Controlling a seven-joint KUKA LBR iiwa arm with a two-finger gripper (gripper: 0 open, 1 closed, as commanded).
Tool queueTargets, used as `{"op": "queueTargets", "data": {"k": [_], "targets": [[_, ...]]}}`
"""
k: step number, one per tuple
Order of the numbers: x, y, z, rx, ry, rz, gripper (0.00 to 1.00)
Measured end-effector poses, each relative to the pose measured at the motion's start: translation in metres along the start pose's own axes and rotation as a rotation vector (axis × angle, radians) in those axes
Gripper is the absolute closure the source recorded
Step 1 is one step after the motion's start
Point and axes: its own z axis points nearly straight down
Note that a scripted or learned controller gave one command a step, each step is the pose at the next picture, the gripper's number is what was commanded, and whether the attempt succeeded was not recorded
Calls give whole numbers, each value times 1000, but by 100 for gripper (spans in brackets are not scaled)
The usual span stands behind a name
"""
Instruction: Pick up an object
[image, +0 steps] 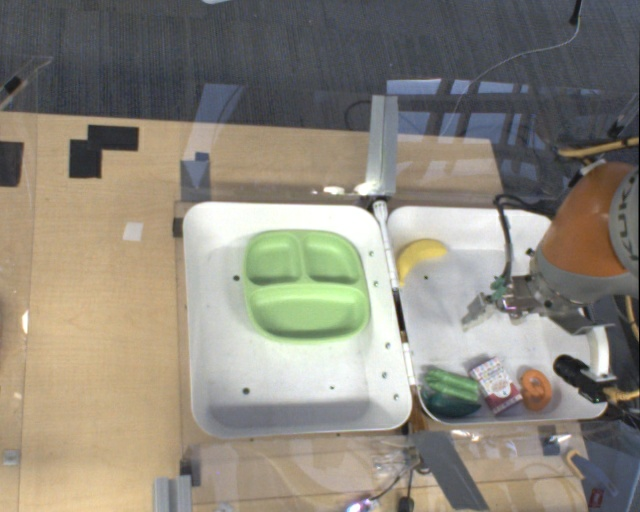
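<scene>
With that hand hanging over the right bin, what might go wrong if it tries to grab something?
The hand hangs over bare floor in the right bin, so closing here would likely catch nothing. The green object, small box and orange item crowd the near wall; reaching there could nudge neighbours. The banana lies near the bin's divider, which is awkward to approach.

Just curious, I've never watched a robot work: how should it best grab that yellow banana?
Probably from straight above, with the claw closing across the middle of the banana. It lies flat, its curved sides free, though close to the bin's left wall.

Pincer (480, 307) hovers over right bin (450, 375), near banana (420, 255).
</scene>
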Motion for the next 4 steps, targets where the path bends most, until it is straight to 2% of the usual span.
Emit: {"op": "queueTargets", "data": {"k": [1,2,3,4], "targets": [[55,66,20,-13,0,86,0],[94,22,-75,-3,0,99,0],[95,24,-86,-6,0,91,100],[95,24,-86,-6,0,91,0]]}}
